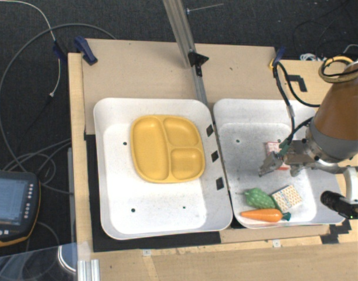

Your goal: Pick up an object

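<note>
On the wooden bench, in the right bin [237, 124], lies the carrot [262, 215] near the front rim — light, smooth, probably slippery, best taken across its middle — while the gripper [273, 160] hovers above, its closure I cannot tell.

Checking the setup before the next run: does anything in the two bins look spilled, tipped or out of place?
Nothing stands out. The yellow divided tray lies flat in the left bin. In the right bin, the carrot, green toy and patterned card sit clustered near the front edge.
</note>
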Robot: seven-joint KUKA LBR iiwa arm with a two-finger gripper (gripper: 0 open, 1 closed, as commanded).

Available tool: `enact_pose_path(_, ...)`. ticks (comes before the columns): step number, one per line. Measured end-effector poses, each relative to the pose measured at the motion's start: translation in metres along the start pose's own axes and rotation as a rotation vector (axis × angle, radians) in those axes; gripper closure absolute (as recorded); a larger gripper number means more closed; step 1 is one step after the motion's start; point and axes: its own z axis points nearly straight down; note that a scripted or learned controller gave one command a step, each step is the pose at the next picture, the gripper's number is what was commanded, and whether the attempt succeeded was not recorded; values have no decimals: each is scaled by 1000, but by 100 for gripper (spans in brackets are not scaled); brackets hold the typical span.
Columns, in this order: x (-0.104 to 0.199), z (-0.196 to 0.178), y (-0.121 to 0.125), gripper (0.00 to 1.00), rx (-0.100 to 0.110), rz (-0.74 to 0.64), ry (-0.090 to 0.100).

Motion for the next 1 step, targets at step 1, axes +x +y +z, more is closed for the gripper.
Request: enact_pose_path(1, 6, 50, 8, 0, 1, -1, 0)
